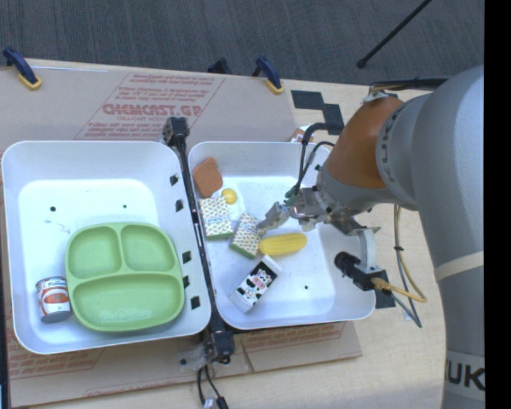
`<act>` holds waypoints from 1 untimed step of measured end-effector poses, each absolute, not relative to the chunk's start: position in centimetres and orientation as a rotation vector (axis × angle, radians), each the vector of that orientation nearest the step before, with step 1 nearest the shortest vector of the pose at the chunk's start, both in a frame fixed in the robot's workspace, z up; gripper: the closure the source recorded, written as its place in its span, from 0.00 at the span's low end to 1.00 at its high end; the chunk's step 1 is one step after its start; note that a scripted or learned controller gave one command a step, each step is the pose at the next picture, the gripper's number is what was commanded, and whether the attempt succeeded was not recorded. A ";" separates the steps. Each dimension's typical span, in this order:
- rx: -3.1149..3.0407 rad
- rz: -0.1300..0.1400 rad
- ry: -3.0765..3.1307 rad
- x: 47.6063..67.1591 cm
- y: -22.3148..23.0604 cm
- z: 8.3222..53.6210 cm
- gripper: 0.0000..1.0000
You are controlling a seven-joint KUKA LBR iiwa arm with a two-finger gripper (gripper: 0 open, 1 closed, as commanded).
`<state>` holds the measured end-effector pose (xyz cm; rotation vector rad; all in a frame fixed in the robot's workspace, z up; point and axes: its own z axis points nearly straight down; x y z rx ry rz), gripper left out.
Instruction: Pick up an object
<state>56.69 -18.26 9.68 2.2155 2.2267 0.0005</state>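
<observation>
The right bin [324, 301] holds several small objects. A yellow corn-like piece [283, 244] lies near its middle, and a green-and-yellow patterned block [245, 237] sits just left of it. A patterned box [215, 216], a small yellow ball [229, 197] and a brown round piece [208, 176] lie further left and back. A black-and-white cow-print carton [255, 285] rests toward the front. My gripper [277, 216] hangs low over the bin, just above the corn piece and at the block's right edge. I see nothing held in it.
The left bin [21, 177] carries a green divided plate [123, 276] and a small red-labelled can [54, 299] at its front left. A black divider clip [176, 129] sits between the bins. The arm's orange band [362, 147] and cables overhang the right bin's right side.
</observation>
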 end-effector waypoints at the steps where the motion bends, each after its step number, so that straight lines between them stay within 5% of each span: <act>1: 2.210 -0.003 2.218 63.1 -11.8 9.6 0.00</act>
